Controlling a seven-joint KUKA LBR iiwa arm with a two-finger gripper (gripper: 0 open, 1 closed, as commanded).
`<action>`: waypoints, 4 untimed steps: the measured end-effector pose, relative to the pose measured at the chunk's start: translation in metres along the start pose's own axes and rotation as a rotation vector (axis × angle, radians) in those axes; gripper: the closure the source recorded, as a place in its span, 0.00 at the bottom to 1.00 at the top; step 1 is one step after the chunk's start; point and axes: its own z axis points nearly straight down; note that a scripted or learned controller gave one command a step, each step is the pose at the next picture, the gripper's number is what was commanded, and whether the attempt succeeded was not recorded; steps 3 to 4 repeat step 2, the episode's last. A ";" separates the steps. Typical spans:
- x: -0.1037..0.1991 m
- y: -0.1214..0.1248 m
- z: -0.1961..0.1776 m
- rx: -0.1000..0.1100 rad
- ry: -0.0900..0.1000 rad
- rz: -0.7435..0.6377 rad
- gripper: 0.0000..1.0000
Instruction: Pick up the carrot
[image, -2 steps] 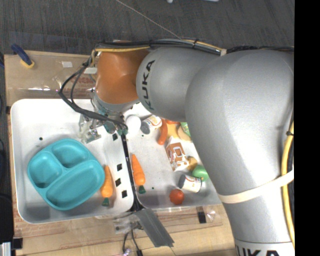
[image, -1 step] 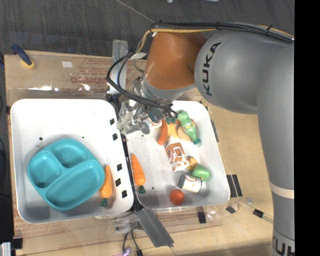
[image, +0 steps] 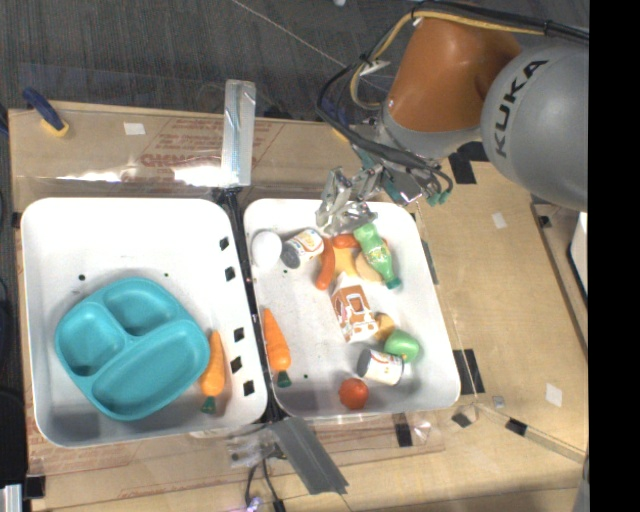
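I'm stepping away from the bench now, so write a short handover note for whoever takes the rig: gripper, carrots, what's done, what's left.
Gripper: above the far edge of the right bin, over the cluttered toys; whether it is open can't be told, nothing seen in it.
Carrots: one carrot lies against the right bin's left wall; another carrot lies in the left bin, beside the teal divided plate.
Done: no carrot lifted.
Left: move to a carrot, probably the right-bin one, grasp it and lift.

Stuff you can't really make out

The claw is a blurry tangle, fingers unreadable; the arm gets cropped at the top edge, pile items overlap.
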 end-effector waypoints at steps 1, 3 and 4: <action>-0.013 0.023 -0.027 -0.005 0.000 -0.077 1.00; -0.008 0.014 -0.026 -0.003 -0.003 -0.177 1.00; -0.008 0.014 -0.026 -0.003 -0.003 -0.177 1.00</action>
